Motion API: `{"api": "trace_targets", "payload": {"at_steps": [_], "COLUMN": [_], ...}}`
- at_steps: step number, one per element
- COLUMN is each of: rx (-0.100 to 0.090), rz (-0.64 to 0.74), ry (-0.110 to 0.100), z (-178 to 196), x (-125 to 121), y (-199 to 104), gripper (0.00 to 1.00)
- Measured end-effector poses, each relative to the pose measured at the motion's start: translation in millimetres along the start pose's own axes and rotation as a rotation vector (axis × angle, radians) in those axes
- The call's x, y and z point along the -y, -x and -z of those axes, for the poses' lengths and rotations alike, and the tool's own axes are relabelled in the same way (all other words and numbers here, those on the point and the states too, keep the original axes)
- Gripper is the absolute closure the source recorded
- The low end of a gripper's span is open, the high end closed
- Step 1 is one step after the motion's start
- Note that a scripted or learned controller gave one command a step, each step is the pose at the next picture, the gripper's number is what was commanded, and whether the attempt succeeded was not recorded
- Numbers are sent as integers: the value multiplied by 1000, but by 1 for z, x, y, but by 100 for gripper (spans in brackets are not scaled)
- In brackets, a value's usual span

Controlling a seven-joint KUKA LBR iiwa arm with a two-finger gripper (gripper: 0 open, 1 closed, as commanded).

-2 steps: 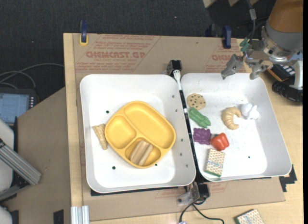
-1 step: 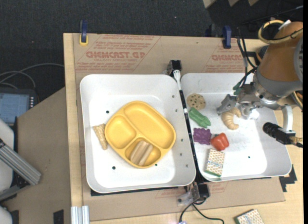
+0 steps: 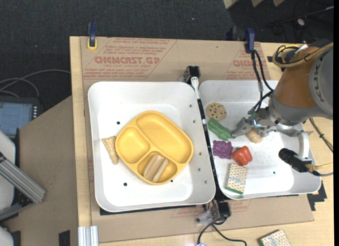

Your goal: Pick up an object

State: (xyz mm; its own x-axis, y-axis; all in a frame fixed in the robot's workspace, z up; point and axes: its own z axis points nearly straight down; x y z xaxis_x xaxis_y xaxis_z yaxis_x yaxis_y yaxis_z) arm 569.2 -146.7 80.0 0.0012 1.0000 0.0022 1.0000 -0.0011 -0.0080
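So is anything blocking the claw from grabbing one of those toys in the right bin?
Nothing visible blocks it. The gripper is already low in the right bin, with a small tan piece right at its tip. The green toy, purple grapes and red pepper lie close by, uncovered.

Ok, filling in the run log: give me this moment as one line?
gripper low in right bin | beige lump at fingertips, grasp unclear | cookie, green piece, grapes, tomato nearby

Red print reading "CHEMCAST GP" (image 3: 127, 59) runs along the far edge of the counter's brown protective sheet (image 3: 159, 49). It repeats, partly hidden, near the far right corner (image 3: 239, 62). The smaller lines are illegible.
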Motion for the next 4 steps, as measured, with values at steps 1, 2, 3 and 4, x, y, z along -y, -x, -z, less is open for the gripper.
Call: {"api": "trace_targets", "payload": {"at_steps": [1, 2, 3, 4], "rx": [3, 3, 3, 0], "rz": [0, 7, 7, 5], "ry": [9, 11, 23, 5], "z": [15, 4, 122, 118], "x": [-2, -35, -74, -58], "y": [0, -56, -98, -135], "gripper": [100, 100, 100, 100]}}
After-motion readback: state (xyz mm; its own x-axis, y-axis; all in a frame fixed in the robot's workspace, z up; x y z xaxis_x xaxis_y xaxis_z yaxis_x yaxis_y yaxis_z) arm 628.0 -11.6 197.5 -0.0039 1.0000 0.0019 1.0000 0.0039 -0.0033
